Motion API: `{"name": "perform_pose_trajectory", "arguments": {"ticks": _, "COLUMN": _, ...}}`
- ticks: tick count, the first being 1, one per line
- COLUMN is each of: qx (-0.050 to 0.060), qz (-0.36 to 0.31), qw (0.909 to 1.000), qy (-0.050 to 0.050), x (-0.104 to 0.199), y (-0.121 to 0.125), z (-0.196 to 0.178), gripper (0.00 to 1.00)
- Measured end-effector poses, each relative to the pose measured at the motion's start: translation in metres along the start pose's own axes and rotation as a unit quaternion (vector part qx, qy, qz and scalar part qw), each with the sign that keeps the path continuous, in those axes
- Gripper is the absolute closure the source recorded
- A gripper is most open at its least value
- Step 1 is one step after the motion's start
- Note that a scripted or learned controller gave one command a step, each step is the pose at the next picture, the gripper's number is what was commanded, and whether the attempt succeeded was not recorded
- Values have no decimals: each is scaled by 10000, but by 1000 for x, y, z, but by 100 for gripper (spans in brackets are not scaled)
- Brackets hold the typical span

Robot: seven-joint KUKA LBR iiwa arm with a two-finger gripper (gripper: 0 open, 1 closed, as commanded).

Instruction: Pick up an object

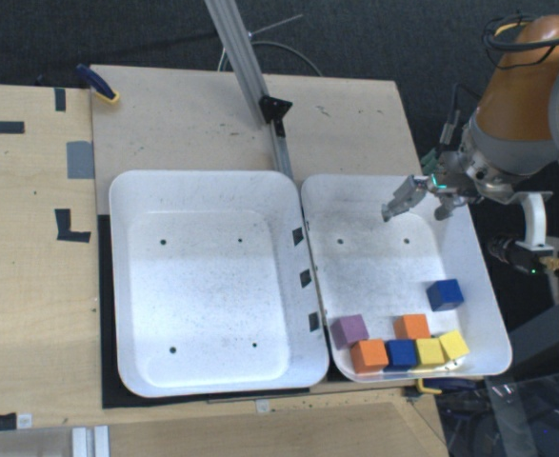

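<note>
Several small blocks lie in the near end of the right bin (355, 217). A blue cube (445, 294) sits alone by the right wall. Along the front wall are a purple block (349, 329), an orange block (369, 354), a second blue block (402, 353), two yellow blocks (431, 352) and another orange block (411, 327) just behind them. My gripper (418, 208) hangs over the far right part of this bin, well behind the blocks. It is open, with nothing between its fingers.
The left bin (203, 274) stands beside the right one. A slanted metal pole (241, 46) with a black clamp (275, 109) ends at the bins' far junction. A blue and yellow tool (98, 82) lies at the bench's far left.
</note>
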State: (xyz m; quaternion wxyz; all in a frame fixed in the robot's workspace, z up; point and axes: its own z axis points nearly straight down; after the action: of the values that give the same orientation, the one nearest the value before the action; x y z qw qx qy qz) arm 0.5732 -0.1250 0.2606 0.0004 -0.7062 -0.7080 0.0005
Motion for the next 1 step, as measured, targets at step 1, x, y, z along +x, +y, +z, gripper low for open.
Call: {"name": "perform_pose_trajectory", "arguments": {"ticks": 1, "qx": -6, "qz": -7, "qw": 10000, "qy": 6, "x": 34, "y": -43, "z": -28, "gripper": 0}}
